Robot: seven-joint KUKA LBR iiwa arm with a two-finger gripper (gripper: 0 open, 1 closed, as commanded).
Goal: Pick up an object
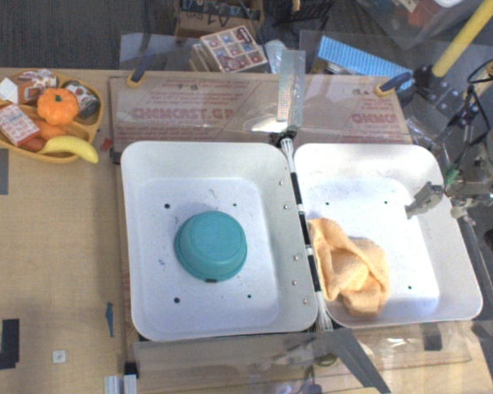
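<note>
Two shallow white plastic bins are sitting side by side on the tabletop: the left bin (pixel 148 179) is holding an upside-down round teal plastic bowl (pixel 211 245), and the right bin (pixel 444 290) a crumpled yellow-orange cloth (pixel 349 268) bunched against its left wall. The grey tool (pixel 426 199) is hanging over the right bin's right rim, well apart from the cloth and holding nothing, though how wide it is standing I cannot tell. Judging from here, it is risking closing on air, snagging one loose fold, or striking the bin wall.

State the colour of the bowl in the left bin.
Teal. The upturned bowl shows plainly in the camera view, sitting in the left bin.
</note>
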